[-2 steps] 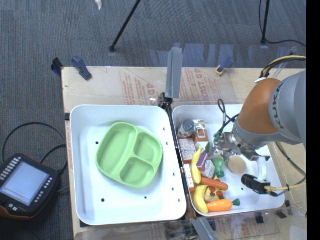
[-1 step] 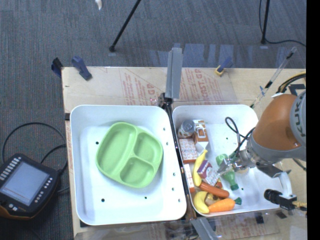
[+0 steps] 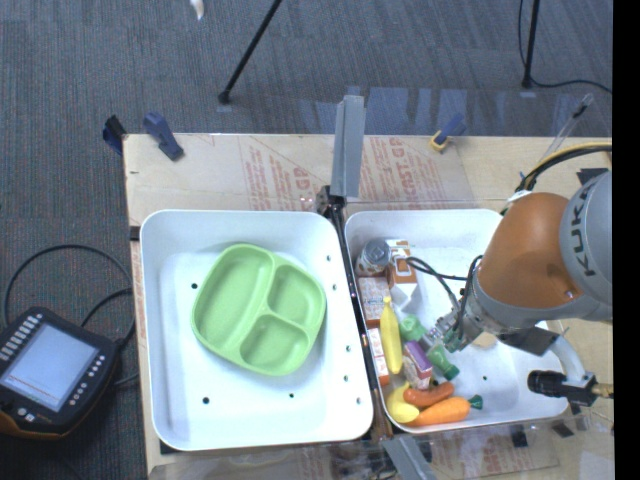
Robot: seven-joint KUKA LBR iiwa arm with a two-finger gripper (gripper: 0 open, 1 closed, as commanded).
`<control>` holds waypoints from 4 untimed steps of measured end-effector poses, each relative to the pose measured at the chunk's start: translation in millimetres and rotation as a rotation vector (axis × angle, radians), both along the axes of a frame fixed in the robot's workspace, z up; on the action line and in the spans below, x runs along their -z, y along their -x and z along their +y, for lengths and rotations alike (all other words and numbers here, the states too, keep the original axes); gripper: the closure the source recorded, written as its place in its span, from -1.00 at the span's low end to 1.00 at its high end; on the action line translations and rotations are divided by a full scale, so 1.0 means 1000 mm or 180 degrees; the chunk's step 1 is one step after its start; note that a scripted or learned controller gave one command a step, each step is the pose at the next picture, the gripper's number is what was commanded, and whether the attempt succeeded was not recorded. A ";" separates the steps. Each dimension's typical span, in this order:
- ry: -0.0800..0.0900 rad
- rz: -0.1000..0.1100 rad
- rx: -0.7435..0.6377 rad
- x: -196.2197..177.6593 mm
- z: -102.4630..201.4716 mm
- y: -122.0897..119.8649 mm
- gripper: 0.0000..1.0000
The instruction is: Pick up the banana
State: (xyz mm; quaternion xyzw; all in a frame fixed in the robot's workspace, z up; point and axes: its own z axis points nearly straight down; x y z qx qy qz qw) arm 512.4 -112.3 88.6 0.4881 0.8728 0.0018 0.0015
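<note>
The banana [image 3: 390,335] lies in the right bin [image 3: 480,223], in the lower centre-right of the frame. It lies lengthwise close to the bin's left wall, pointing up and down the frame. It rests on the bin floor among other items; nothing lifts it.

The end effector [image 3: 445,338] sits just right of the banana, low over the clutter, below the arm's orange band [image 3: 530,253]. Its tip lies above a small purple carton [image 3: 417,365] and green pieces [image 3: 412,326], not over the banana. Whether it is wide or narrow cannot be told from this view, because the wrist and the clutter hide the tip. No item is seen held.

Neighbouring items: a carrot [image 3: 447,411], a red piece [image 3: 428,395] and a yellow lemon-like item [image 3: 402,409] at the bin's lower edge; a can [image 3: 374,256] and cartons at the upper left of the bin.

The left bin [image 3: 165,268] holds a green divided plate [image 3: 260,308].

Status: the pick is judged not yet made. Remaining steps, as judged: align over the banana, close on it, lift it clear.
</note>
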 end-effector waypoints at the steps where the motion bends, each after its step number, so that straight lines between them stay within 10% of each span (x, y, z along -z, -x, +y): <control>1: -0.0004 0.0003 0.0015 -0.009 0.000 0.000 1.00; 2: -0.0003 0.0003 0.0016 -0.009 -0.001 0.000 -1.00; 3: 0.0056 0.0007 -0.1212 -0.001 0.010 -0.027 -1.00; 4: 0.0002 0.0016 -0.0339 0.002 -0.026 -0.028 -1.00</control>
